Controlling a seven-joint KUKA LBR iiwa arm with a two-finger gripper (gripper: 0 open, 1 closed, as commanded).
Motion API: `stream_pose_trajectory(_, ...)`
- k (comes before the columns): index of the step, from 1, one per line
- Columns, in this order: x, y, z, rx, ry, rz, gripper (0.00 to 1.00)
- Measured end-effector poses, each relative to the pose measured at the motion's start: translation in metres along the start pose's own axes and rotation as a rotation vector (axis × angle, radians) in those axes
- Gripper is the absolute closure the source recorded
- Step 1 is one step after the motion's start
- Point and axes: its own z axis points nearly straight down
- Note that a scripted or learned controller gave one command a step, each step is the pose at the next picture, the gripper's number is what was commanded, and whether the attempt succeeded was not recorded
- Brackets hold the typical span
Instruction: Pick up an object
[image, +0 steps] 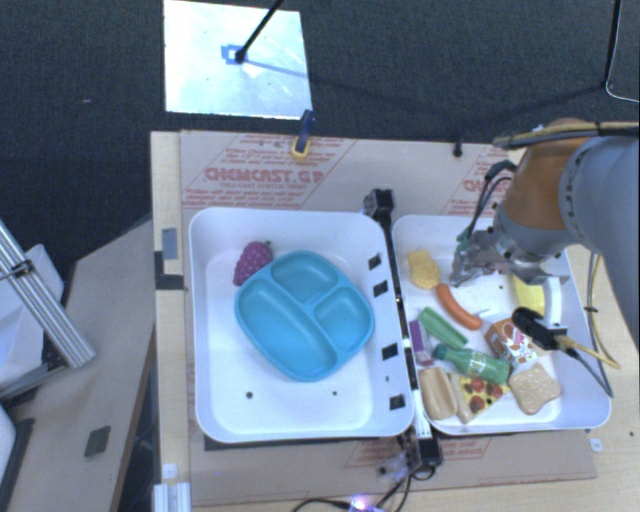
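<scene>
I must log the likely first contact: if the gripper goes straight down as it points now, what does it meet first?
Probably the orange carrot, lying just below the gripper in the right bin; depth is unclear, so bare floor is possible.

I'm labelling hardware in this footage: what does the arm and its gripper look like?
The arm is bulky and rounded, with grey casing and an orange band above the wrist. Thin dark cables loop beside that band. The gripper is a small dark grey metal unit at the arm's end.

Lying flat in the right bin (590, 405): orange carrot (458, 306), yellow corn (424, 269), green bottle (472, 363), pizza slice (482, 396), toast (533, 388).
</scene>
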Motion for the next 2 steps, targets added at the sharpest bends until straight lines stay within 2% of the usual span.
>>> stream_pose_trajectory(1, 0.001, 0.002, -0.044, 0.012, 0.002, -0.003, 1.0)
stream_pose_trajectory(2, -0.007, 0.012, -0.099, 0.009, 0.001, -0.003, 1.0)
